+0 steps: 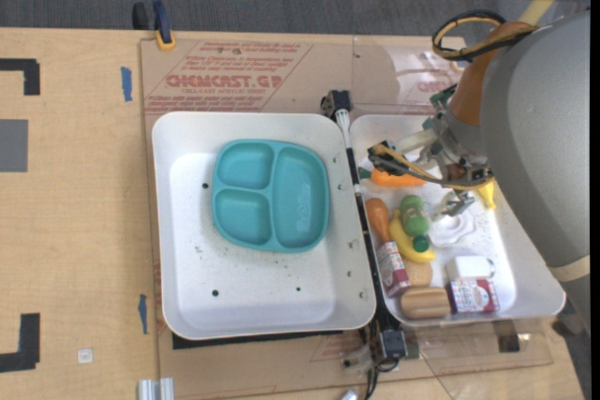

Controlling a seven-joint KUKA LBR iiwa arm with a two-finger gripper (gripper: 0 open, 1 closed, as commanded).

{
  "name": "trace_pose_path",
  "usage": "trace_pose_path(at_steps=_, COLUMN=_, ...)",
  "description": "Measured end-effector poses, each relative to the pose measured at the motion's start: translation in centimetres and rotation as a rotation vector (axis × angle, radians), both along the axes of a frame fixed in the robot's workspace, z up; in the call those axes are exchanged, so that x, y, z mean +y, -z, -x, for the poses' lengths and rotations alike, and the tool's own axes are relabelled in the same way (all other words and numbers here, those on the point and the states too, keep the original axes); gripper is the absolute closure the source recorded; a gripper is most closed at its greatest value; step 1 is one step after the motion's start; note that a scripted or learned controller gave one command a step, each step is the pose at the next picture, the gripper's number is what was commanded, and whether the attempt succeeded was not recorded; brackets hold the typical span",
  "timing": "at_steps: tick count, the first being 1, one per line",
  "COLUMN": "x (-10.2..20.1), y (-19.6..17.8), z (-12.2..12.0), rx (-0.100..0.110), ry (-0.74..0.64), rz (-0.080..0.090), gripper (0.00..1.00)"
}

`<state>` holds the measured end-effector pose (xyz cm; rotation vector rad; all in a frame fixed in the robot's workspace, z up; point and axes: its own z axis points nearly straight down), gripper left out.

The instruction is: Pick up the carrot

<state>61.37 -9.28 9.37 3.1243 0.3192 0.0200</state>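
Lying near the left wall of the right-hand white bin (534, 281), the carrot (378, 219) is a short orange piece, lengthwise top-to-bottom, w/ nothing gripping it. Just right of it sits a green and yellow toy piece (413, 228), looks like a pear or banana mix, can't tell which. Below the carrot a small dark red can or bottle (392, 267) lies on its side, then a tan bread-roll shape (424, 303) near the bin's bottom edge. Right of that, a white and red carton (472, 288). Above the carrot, a thin orange item (394, 177) lies crosswise, partly under cables.

Gripper (458, 199) hangs over the upper-middle of the right bin, to the right of and above the carrot, apart from it. Its metal tips sit amid clear packaging and wires; whether the fingers are spread or pressed together can't be told from this angle. Big grey arm (553, 136) fills the right side, w/ orange band (473, 84) above the wrist.

Left-hand white bin (178, 229) holds a teal divided plate (272, 195), three compartments, sitting upper-centre; a few dark specks on the bin floor. Both bins rest side by side on a plywood bench (75, 229). A printed cardboard sheet (230, 80) lies behind the bins, and blue tape bits (126, 82) mark the bench at left.
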Motion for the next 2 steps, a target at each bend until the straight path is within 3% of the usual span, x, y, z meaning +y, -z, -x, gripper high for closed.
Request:
trace_pose_path(at_steps=1, x=-0.2, y=0.3, z=-4.4, rx=0.025, ry=-0.001, rz=0.0, gripper=0.0)
trace_pose_path(at_steps=2, x=-0.4, y=-0.2, z=3.5, rx=-0.015, ry=-0.001, rz=0.005, gripper=0.0)
